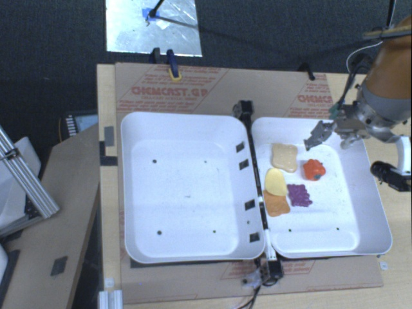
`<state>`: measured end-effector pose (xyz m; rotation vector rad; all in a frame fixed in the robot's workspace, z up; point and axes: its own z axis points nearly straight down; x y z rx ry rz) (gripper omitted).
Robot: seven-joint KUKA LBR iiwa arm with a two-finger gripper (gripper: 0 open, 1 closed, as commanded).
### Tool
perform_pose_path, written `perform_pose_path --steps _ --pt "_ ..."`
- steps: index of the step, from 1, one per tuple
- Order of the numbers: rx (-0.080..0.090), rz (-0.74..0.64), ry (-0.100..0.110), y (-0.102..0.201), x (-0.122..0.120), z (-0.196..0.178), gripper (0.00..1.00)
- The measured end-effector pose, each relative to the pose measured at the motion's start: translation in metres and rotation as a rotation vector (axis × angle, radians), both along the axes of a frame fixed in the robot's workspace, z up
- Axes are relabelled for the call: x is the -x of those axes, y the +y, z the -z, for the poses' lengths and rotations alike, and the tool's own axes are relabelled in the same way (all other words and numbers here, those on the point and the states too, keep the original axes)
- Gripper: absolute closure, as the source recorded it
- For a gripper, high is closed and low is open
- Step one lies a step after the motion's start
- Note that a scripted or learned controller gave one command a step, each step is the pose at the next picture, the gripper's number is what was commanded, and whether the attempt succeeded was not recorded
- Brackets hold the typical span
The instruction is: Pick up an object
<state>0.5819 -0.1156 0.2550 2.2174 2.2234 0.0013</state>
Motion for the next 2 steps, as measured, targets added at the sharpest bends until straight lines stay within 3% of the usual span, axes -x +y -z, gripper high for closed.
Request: perform_pose_path --steps 1,2 --pt "0.001 -0.002 -0.004 0.0 -0.001 -0.011 1.0" --pt "-0.001 -0.011 -0.009 0.096 0.005 -0.084 1.0"
